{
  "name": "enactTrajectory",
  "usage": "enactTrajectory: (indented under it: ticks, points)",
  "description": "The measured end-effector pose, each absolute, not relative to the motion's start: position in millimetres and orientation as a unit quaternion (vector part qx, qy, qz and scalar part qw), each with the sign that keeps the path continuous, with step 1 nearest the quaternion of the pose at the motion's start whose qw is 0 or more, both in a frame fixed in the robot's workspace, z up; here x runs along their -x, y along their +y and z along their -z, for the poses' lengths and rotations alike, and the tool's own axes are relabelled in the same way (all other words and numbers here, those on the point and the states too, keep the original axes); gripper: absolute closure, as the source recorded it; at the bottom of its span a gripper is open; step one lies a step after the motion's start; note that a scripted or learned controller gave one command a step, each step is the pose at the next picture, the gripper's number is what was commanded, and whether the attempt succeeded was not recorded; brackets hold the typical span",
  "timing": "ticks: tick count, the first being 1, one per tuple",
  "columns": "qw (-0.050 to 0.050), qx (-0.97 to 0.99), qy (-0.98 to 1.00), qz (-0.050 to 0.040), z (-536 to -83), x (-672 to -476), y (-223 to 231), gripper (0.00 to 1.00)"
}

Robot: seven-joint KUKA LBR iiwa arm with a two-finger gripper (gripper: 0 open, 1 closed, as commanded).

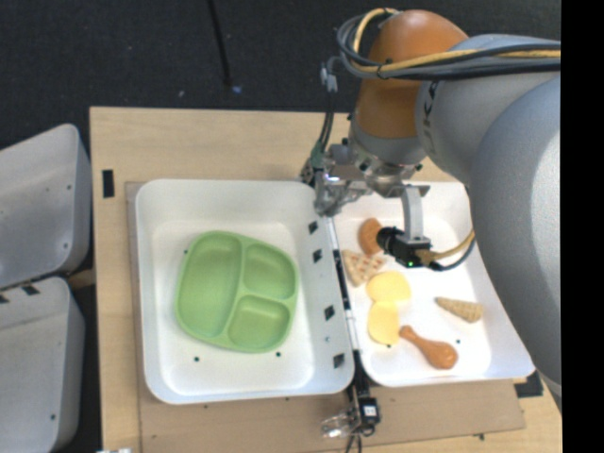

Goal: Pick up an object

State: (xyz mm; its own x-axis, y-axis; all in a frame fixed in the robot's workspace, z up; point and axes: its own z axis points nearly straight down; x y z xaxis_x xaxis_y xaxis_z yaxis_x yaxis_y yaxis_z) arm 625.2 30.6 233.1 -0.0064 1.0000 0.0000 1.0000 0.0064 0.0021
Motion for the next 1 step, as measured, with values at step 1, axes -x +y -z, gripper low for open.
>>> enactTrajectory:
  ticks: [1]
  points:
    - [0.001,-0.705,0.709,-0.0007,-227.4,-642.4,76.5,1.00]
